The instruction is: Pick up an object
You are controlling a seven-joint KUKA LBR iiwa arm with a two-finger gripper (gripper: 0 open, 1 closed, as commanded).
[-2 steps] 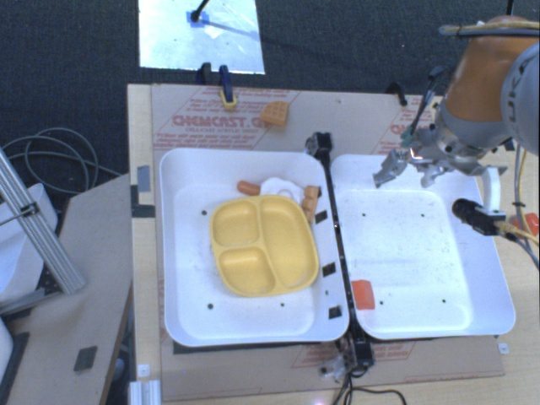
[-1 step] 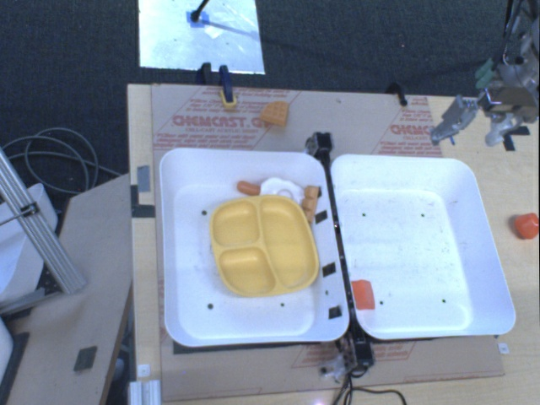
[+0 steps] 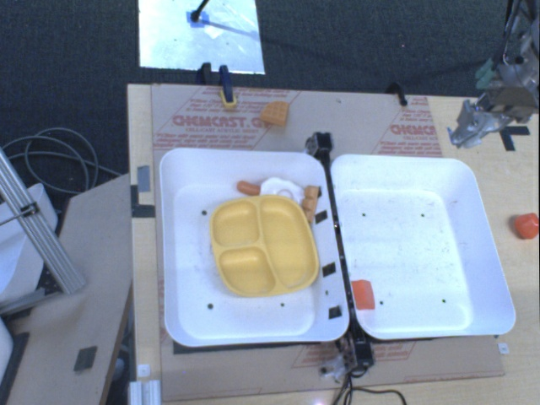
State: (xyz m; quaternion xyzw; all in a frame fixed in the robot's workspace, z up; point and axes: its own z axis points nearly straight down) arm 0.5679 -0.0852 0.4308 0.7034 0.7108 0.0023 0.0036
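My gripper (image 3: 471, 131) hangs at the upper right, above the bench just beyond the right bin's (image 3: 472, 175) far right corner, with nothing seen in it. In the left bin (image 3: 181, 226) lies a yellow divided plate (image 3: 263, 247). Behind the plate are an orange sausage-shaped piece (image 3: 249, 188), a white piece (image 3: 280, 187) and a small tan piece (image 3: 310, 199) by the bin's right wall. An orange-red block (image 3: 363, 294) rests at the near left of the right bin.
A waffle-like tan piece (image 3: 274, 112) lies on the bench behind the left bin, next to a yellow clamp (image 3: 228, 99). A red object (image 3: 526, 224) sits on the bench right of the right bin. Black clips (image 3: 319, 143) join the bins along their shared edge.
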